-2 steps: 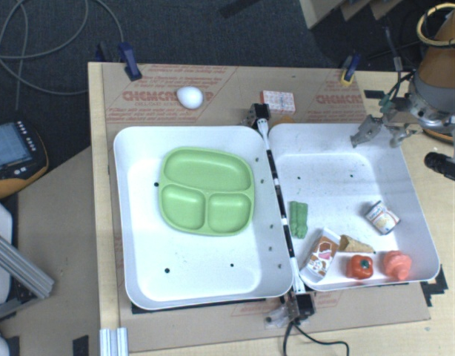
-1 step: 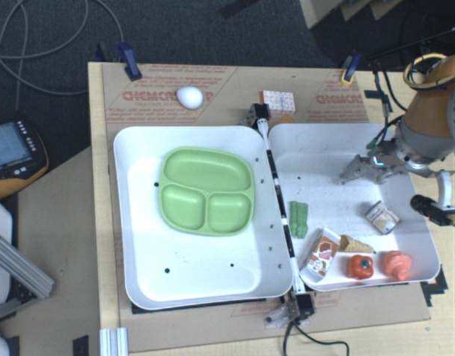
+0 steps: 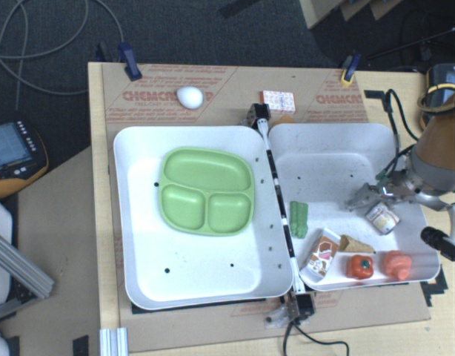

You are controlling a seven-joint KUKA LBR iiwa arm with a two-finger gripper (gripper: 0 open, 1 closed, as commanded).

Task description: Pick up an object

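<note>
The arm reaches in low over the right bin, its gripper just above a small clear packet. This looks like the approach before a grasp; next it must descend squarely onto the packet. Whether the jaws are wide or narrow cannot be told. A tomato lies nearby.

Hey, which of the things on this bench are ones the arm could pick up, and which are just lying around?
For the job, in the right bin:
gripper
small wrapped item
green block
tomato
red toy
picture card

Lying about:
green divided plate, left bin
white egg
patterned box
</note>
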